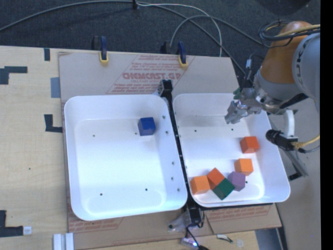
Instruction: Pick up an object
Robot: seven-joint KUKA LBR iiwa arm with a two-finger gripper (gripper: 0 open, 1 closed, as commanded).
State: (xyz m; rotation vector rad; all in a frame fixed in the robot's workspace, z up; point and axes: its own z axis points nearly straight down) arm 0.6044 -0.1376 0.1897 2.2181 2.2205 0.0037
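My gripper (pixel 234 113) hangs over the back right part of the right bin (pixel 208 108), with nothing visible between its fingers. An orange cube (pixel 250 144) lies below it toward the bin's right wall. A second orange cube (pixel 243 166) sits further forward. At the front of that bin a cluster holds an orange cube (pixel 200 184), a darker orange cube (pixel 215 176), a green cube (pixel 223 189) and a purple cube (pixel 237 180). A blue cube (pixel 146 126) rests in the left bin (pixel 83 155), near its back right.
A black clamp bar (pixel 174 134) runs between the two bins. Two blue-and-yellow clamps (pixel 103 49) hold the cardboard sheet at the back. Cables trail across the dark floor behind the bench.
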